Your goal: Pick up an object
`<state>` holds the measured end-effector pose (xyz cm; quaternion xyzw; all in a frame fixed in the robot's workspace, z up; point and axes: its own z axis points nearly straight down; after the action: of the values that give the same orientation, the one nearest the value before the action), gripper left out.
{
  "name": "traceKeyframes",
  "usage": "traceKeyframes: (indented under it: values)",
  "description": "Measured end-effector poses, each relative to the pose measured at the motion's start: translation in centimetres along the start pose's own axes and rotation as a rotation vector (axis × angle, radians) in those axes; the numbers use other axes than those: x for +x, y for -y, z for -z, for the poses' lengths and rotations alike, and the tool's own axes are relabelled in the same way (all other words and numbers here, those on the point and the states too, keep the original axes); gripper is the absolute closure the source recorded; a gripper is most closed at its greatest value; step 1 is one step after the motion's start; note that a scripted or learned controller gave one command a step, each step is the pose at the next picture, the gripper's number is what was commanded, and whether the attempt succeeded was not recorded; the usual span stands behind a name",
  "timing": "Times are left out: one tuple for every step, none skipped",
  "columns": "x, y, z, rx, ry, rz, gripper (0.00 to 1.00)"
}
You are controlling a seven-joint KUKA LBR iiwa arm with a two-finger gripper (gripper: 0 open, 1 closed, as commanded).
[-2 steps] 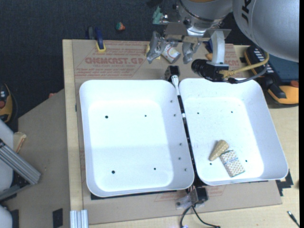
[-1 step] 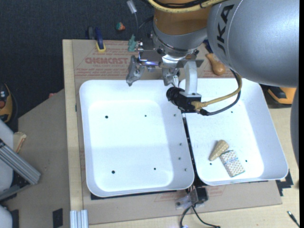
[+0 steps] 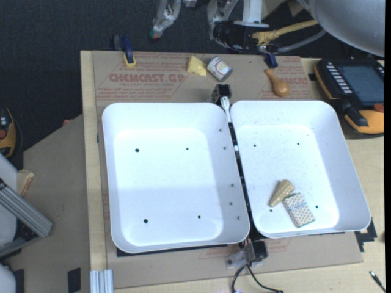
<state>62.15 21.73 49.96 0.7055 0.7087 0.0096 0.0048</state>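
The end effector (image 3: 190, 14) hangs at the top of the view, beyond the far edge of the table (image 3: 153, 81), over dark floor; its two fingers (image 3: 164, 18) stand apart with nothing between them, so it is open and holds nothing; the task's things lie well away from it, toward the near side and to the right in the view: a cone (image 3: 280, 192) and a patterned block (image 3: 299, 209), touching or nearly so, in the near part of the right bin (image 3: 342, 151); the left bin (image 3: 110, 163) lies nearer, below the end effector in the view; just below it, on the table's far strip, sit a yellow wedge (image 3: 196, 66), a small box (image 3: 219, 68) and, further right, a wooden spoon (image 3: 277, 82).
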Motion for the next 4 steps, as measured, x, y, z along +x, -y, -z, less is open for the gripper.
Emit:
traceKeyframes:
  values:
    - [0.7, -0.3, -9.3, 0.031, 0.010, -0.003, 0.00]
    - [0.8, -0.4, -7.5, 0.017, 0.006, -0.002, 1.00]
    - [0.6, 4.1, -17.6, 0.035, 0.011, -0.005, 1.00]
    - [0.6, 3.7, -15.9, 0.018, 0.006, -0.006, 1.00]
